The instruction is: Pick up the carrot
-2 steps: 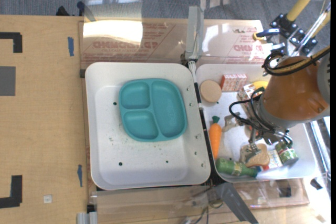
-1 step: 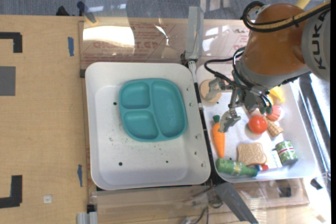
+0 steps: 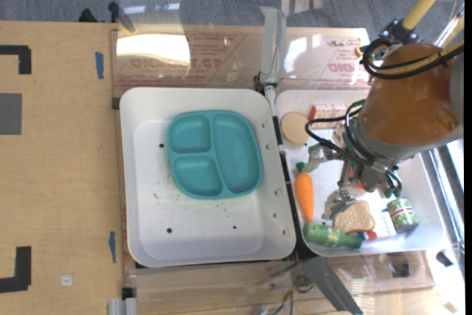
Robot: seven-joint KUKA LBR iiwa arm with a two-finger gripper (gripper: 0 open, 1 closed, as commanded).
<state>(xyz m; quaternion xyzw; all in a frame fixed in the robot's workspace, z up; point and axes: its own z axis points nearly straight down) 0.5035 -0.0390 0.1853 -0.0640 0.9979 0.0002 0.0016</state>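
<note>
We see the gripper [image 3: 341,197] hanging low over the right bin [image 3: 428,221], its jaws apart and holding nothing. The carrot [image 3: 304,193] lies just beside the jaws, on the side toward the left bin [image 3: 140,181]. Directly below them rests a slice of bread [image 3: 355,218], touching a green cucumber [image 3: 332,236].
</note>
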